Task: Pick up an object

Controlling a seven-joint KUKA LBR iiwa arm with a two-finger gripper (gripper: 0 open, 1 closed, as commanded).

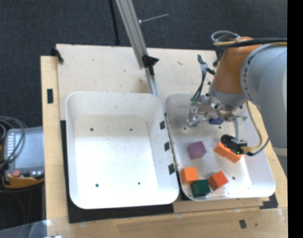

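Pale wooden tabletop is seen carrying two shallow white bins side by side, touching: left bin, right bin. A metal post is mounted behind them.

Place: a robotics lab or test cell.
Arm: grey industrial arm with orange band, its gripper over the bin below it.
Bench: plain wooden bench bearing two white bins, left of and under the gripper.
Mast: aluminium rail rising up-left of the gripper.
Floor: dark carpet; cables and a control pendant far left.
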